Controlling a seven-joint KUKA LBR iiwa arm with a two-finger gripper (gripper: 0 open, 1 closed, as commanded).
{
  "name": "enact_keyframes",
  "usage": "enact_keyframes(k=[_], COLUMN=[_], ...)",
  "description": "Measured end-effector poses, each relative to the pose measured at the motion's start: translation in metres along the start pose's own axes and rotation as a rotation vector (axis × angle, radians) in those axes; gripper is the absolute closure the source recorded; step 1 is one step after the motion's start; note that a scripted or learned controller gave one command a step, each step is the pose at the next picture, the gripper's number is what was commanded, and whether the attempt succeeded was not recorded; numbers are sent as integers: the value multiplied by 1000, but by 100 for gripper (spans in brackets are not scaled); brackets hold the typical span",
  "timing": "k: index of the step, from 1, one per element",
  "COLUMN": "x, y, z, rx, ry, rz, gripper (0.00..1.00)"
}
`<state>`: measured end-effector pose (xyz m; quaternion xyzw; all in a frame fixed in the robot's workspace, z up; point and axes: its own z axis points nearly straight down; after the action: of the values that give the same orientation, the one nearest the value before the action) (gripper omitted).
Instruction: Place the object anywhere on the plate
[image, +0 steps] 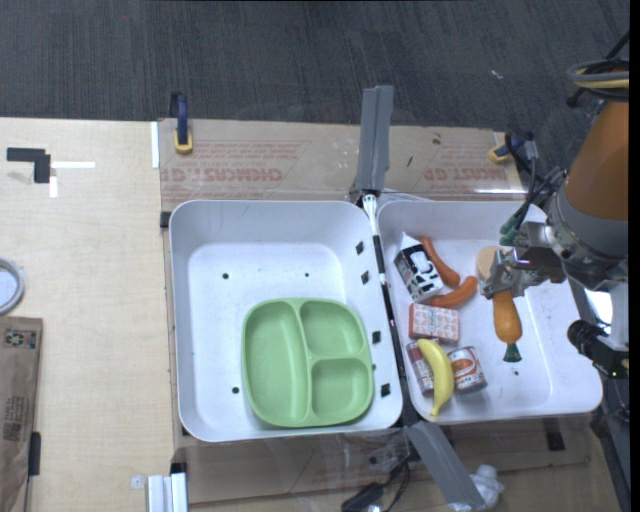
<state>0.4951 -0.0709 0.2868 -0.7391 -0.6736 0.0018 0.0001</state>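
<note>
Claw (507, 276) tips obscured above carrot (508, 318)

A pale green plate (305, 361) sits in a white bin (195, 300), while the other white bin (560, 385) holds a yellow banana (435, 372), an orange carrot (508, 318) and a black-and-white carton (418, 272).

Green plate (308, 362), three compartments, sits flat in the left bin toward its near edge, while over in the right bin an orange carrot (508, 318) hangs upright, green tip pointing down, its top caught between the gripper (507, 282) fingers.
</note>
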Motion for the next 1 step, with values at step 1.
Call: enact_keyframes(k=[1], x=[46], y=[-22], z=[76], rx=[2], ry=[1], rz=[-12], gripper=[100])
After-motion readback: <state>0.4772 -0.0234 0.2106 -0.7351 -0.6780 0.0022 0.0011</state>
